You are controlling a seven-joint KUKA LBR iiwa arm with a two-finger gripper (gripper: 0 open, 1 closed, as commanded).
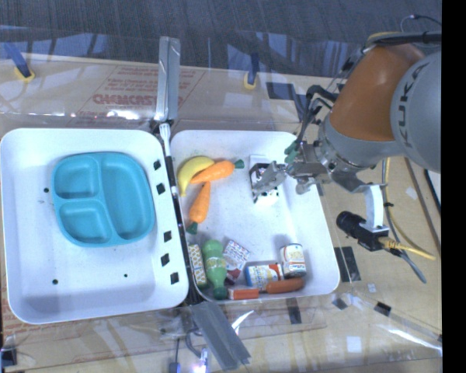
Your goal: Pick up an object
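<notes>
My gripper (261, 183) hangs over the upper middle of the right bin (311, 231), reaching in from the right. Nothing shows between its fingers. To its left lie a yellow banana (188, 169) and two orange carrots, one (215, 171) lying across the banana's end and the other (199, 203) pointing down toward the bin's left wall. Along the near edge of the bin sit a green bottle (213, 259), a small patterned packet (234, 250), two small cans (293, 259) and a red-brown sausage-like piece (283, 286).
The left bin (15, 208) holds a blue divided plate (103, 196). A metal divider bar (168, 76) stands between the bins at the far side. Open white floor lies in the right bin's centre, below the gripper.
</notes>
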